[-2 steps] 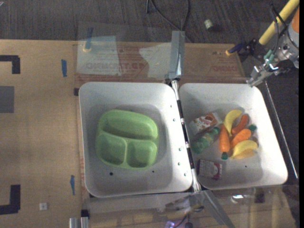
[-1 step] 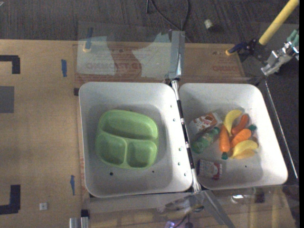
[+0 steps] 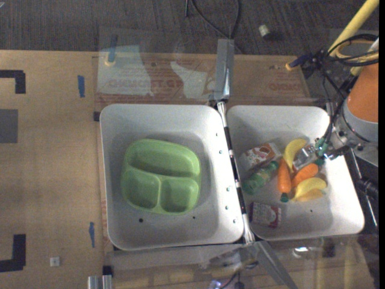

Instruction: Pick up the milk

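While the arm (image 3: 363, 104) reaches in from the right, its gripper (image 3: 308, 155) sits low over the right bin (image 3: 346, 218), among the clutter near that bin's middle. Finger state: cannot tell, the tip is small and blurred against the items under it. Nothing is clearly seen between them. Right bin contents, grouped tight: a yellow banana (image 3: 293, 150) just left of the gripper tip; an orange carrot-shaped piece (image 3: 284, 180) standing roughly upright in the view below the banana; a second orange piece (image 3: 306, 172) tilted beside it, close under the gripper; another yellow piece (image 3: 310, 188) lying at the lower right of the group. A green bottle-like item (image 3: 259, 178) lies slanted toward the bin's left wall. Milk: best candidate is the small white carton with orange-red print (image 3: 260, 155), lying near the left side of the right bin, above the green item and left of the banana, apart from the gripper. A second small red and white packet (image 3: 265, 214) lies flat nearer the front wall, apart from the rest. Left bin (image 3: 117, 125) holds a green divided tray (image 3: 160, 176), three compartments, resting roughly centred.
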Controlling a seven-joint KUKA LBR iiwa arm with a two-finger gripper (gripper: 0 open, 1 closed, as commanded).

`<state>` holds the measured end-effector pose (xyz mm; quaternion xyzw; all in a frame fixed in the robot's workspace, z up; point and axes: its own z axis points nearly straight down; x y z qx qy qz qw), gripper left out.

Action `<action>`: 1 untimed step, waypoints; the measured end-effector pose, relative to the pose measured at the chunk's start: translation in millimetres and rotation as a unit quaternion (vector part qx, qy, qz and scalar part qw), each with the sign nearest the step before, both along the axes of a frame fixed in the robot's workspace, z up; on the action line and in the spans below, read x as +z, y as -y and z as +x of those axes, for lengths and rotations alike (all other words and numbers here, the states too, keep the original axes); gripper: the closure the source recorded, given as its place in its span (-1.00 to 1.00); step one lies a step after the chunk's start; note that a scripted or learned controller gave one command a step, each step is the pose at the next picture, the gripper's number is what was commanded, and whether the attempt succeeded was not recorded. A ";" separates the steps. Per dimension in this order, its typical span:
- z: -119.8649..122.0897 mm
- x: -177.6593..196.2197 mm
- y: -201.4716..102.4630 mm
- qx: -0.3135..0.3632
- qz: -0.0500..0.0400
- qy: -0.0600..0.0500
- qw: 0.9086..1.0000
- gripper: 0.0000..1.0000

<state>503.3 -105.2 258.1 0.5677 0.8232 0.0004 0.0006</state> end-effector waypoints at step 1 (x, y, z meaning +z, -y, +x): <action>33.0 14.0 -48.3 -0.095 0.000 0.001 0.996 1.00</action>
